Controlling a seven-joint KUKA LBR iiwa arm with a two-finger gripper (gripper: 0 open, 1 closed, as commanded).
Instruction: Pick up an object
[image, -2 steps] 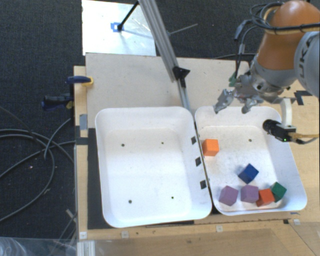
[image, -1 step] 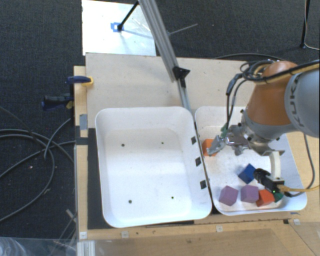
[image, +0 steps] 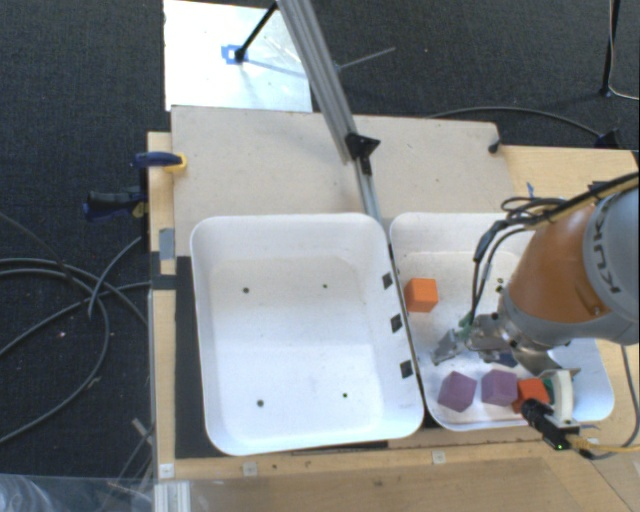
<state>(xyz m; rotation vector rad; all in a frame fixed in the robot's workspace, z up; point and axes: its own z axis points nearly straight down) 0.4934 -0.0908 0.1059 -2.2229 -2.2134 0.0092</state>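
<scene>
The left bin (image: 300, 330) takes up the bench's left half, its floor bare white. Just across the shared rim, in the right bin (image: 440, 240), an orange block (image: 422, 294) sits near the left wall. Farther toward the front edge lie two purple blocks (image: 457, 390) side by side. The gripper (image: 452, 345) hangs just above them; whether it is open cannot be told.

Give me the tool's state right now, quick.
Tool: low in the right bin, above the purple blocks; whether it is open or closed cannot be told, and nothing is seen held.
</scene>
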